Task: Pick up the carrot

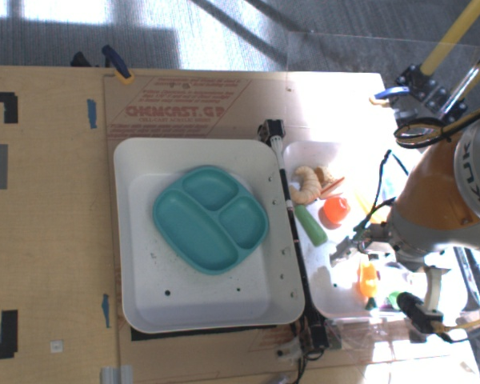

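The carrot (368,279), a small orange piece with a green end, is in the right bin (324,290) near its front. My gripper (350,245) hangs just above and to the left of it in the camera view, reaching in from the grey wrist under the orange arm band. From this angle I cannot make out whether the gripper touches the carrot.
The right bin also holds a red tomato (334,209), a green cucumber (310,224) and a tan knobbly item (309,182) at the back. The left bin (136,286) holds a teal divided plate (210,218). Cables and a yellow pole (456,30) stand at the right.
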Robot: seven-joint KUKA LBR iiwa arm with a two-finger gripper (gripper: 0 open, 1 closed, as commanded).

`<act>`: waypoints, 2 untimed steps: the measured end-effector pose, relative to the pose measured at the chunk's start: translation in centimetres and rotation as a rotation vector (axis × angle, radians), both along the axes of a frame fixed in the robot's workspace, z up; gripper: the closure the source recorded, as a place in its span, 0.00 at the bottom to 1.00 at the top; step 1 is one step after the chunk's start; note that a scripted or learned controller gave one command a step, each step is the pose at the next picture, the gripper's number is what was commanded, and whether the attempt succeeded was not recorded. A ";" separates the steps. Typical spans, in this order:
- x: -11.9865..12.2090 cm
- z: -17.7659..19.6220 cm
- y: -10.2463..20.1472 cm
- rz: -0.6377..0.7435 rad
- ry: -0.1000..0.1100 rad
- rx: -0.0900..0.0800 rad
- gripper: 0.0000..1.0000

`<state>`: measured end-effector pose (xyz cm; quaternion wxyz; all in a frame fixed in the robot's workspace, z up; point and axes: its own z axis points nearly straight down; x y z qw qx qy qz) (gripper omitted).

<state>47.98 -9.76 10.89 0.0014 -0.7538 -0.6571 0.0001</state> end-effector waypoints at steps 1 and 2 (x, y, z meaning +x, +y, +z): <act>0.4 -1.9 -0.9 0.227 -0.012 -0.002 0.00; 0.6 -0.7 -1.0 0.225 -0.021 -0.007 1.00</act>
